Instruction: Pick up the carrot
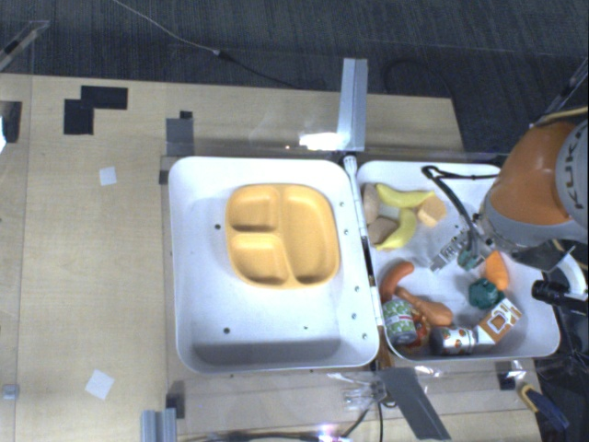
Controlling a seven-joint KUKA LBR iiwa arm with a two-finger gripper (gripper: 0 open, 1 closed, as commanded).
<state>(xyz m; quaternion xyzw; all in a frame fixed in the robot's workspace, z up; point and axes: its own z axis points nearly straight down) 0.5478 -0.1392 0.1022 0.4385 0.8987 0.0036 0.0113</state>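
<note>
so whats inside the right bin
The right bin holds a banana, pale food pieces, a carrot, a green can, a second can, a teal item and an orange piece. The arm covers its far right corner.

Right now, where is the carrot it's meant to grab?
The carrot lies in the right bin, toward its lower left, slanting between the red-orange piece above it and the cans below; the hand is up and right of it.

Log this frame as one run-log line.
task: pick carrot | gripper: over right bin, holding nothing seen | carrot: lying in right bin, ungrasped | yellow tray: in left bin
</note>
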